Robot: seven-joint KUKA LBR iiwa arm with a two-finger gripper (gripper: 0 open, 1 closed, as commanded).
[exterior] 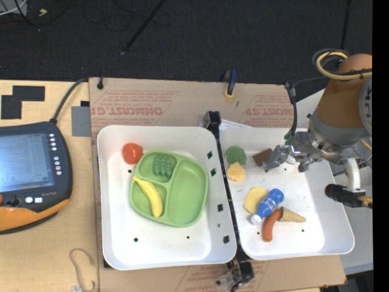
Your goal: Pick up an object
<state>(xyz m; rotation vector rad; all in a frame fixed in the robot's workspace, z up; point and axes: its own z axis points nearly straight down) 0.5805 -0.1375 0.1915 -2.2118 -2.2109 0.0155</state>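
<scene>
In the right bin (337, 239) lie a blue bottle (269, 204), a yellow piece (254, 198), a red sausage (271, 224), an ice-cream cone (292, 216), a green broccoli (236, 156) and a small yellow fruit (236, 173). The pincer (275, 160) hangs over the far part of that bin, near a brown block (262, 157); whether it is apart or together I cannot tell. The left bin (115, 236) carries a green divided plate (182, 199) with a banana (149, 196), and a tomato (132, 152) beside it. Cardboard (152, 105) covers the bench; a teach pendant (30, 172) rests at left, dark floor beyond.

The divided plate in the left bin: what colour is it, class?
The divided plate is light green, clearest in the camera view from above.
</scene>
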